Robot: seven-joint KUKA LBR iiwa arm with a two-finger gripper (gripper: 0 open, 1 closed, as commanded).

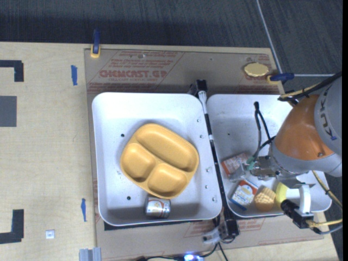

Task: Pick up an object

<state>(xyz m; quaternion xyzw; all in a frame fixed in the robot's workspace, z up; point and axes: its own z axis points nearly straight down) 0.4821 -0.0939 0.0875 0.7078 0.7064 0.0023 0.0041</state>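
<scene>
Objects for the task lie in the right bin (234, 110), close around the hand (260, 167). The grey arm (310, 140) with its orange band comes over this bin from the right side, and the hand hangs low at its end, above the near part of the bin floor. Whether the hand is open or closed cannot be told, because the wrist and cables cover it, and no object is seen in its hold.

Just left of the hand lies a small crumpled packet (235, 163) with red print. Below the hand, toward the near wall, there is a small carton (244, 193) with orange and white sides, and beside it a tan waffle cone toy (265, 198). A yellow piece (281, 192) lies just right of the cone, partly under the arm.

Far left of the hand, in the left bin (109, 145), rests a yellow divided tray (159, 159), and a metal can (157, 207) lies on its side near that bin's front wall. Both bins stand on the counter (43, 145).
</scene>
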